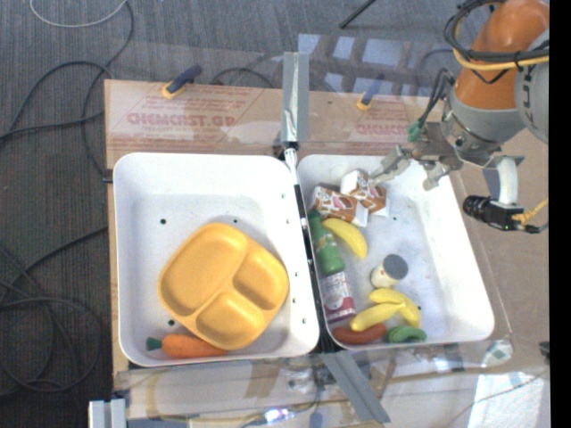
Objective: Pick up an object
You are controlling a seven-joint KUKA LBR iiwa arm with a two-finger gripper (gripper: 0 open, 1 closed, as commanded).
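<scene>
Two shallow white bins sit side by side on a bench, seen from above at a slant. The left bin [134, 194] holds a large yellow divided tray [225, 283], turned upside down and set at an angle, with an orange carrot [189, 347] lying along the near wall just below it.

The right bin [468, 275] holds a cluster of smaller things. A green bottle with a red label [331, 270] lies along the left wall, its long axis running from the far side toward the near side. Beside it a yellow banana [348, 235] lies slanted, pointing from upper left to lower right. Near the far wall sit small orange and white cartons [348, 199]. A round grey disc [394, 267] rests near the middle. At the near wall lie a second yellow banana [395, 304], a red pepper [359, 333] and a green piece [408, 334], close together.

The grey arm with its orange band [504, 38] reaches in from the upper right, bent downward over the far right corner of the right bin. The gripper [412, 169] hangs above that corner, its two fingers spread apart with nothing between them, one fingertip [385, 173] just beside the cartons.
</scene>
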